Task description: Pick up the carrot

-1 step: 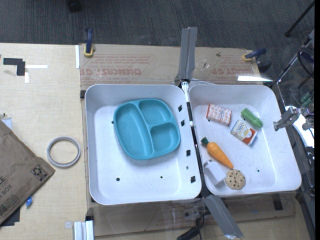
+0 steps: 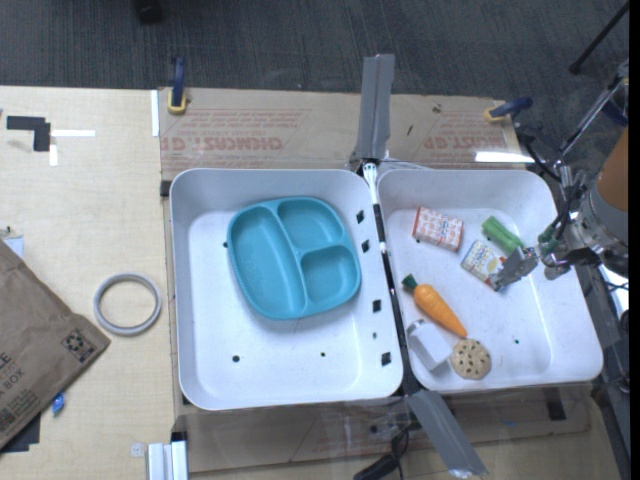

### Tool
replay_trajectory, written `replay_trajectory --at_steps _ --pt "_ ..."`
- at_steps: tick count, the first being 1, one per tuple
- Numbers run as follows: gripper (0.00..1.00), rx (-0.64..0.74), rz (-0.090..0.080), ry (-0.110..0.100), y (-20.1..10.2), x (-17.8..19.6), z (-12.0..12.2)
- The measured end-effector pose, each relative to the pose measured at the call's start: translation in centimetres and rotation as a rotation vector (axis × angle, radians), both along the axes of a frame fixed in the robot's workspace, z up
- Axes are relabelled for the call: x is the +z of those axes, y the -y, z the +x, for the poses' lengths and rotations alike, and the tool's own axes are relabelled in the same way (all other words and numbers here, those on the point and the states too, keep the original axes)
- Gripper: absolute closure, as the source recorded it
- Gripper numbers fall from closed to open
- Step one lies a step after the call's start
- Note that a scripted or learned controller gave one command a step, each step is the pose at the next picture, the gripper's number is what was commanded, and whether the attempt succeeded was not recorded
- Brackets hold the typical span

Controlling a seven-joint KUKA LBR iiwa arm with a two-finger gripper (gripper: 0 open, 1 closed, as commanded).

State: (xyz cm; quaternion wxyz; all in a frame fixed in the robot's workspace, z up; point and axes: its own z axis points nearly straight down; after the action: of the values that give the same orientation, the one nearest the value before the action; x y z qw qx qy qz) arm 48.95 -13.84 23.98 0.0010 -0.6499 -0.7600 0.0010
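The carrot (image 2: 439,308) is seen lying on the floor of the right bin (image 2: 560,363), close to that bin's left wall, with its green top pointing toward ten o'clock and its orange tip toward four o'clock. A round cookie (image 2: 469,359) lies just beside it at five o'clock, and a small white block (image 2: 425,348) sits near it at seven o'clock. At one o'clock from the carrot a red-and-white packet (image 2: 438,228) is found, with a second small packet (image 2: 481,259) and a green piece (image 2: 501,234) farther toward two o'clock. The claw (image 2: 512,271) is held at about two o'clock from the carrot, just beside the second packet and apart from the carrot; nothing is seen between its fingers, and whether it is released or clenched cannot be told at this size. The left bin (image 2: 190,298) is occupied by a blue divided plate (image 2: 293,258), and a tape ring (image 2: 127,302) rests on the desk (image 2: 80,198). The approach step is judged to be in hand, with no grasp made yet. For the next move, the claw would need to be carried toward eight o'clock until it stands over the carrot's middle, turned across the carrot's long axis, and lowered clear of the cookie.
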Motion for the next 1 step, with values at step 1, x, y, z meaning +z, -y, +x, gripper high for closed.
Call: replay_trajectory --at_steps 1 --pt "0.00 0.106 0.000 0.000 -6.12 -3.84 -1.17"
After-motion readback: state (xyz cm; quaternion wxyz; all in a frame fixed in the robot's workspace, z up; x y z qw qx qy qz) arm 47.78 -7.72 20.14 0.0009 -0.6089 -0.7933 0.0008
